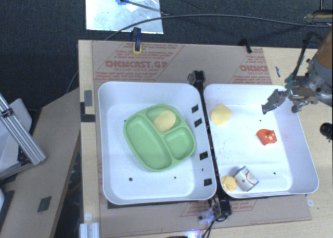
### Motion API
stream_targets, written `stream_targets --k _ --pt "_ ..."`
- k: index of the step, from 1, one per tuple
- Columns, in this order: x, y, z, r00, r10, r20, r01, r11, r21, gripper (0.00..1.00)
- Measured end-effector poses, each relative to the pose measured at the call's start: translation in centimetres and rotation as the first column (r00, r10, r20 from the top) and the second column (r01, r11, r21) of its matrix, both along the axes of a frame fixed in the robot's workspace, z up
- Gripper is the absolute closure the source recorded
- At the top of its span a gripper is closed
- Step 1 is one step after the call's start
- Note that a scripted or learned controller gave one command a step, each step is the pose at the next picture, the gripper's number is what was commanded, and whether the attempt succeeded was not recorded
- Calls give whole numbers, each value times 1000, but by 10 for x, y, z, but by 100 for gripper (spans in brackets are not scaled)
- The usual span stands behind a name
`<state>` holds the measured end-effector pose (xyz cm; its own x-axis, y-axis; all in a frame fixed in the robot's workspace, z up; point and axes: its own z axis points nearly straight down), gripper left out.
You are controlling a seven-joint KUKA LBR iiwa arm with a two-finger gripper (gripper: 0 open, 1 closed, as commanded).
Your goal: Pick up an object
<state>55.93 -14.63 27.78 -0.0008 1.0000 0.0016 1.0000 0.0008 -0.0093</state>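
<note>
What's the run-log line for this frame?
hand: over right bin, holding nothing | red object: in bin, ungrasped | stage: pre-grasp

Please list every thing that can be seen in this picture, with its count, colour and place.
bins: two, white, side by side on the bench
divided plate: one, green, in the left bin
yellow lump: one, in the plate's upper compartment
yellow object: one, right bin, upper left
red object: one, right bin, right of centre
can: one, silver, right bin, near bottom edge
small yellow piece: one, beside the can
arm: one, grey, at right edge
tool: one, grey, above the right bin's upper right
</note>
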Motion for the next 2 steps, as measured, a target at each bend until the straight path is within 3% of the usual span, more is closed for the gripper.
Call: stream_targets --k 1,2 --pt "2 0 6 1000 3 11 -2 1000 -2 0" --pt "6 -8 -51 1000 0 7 0 1000 -2 0"
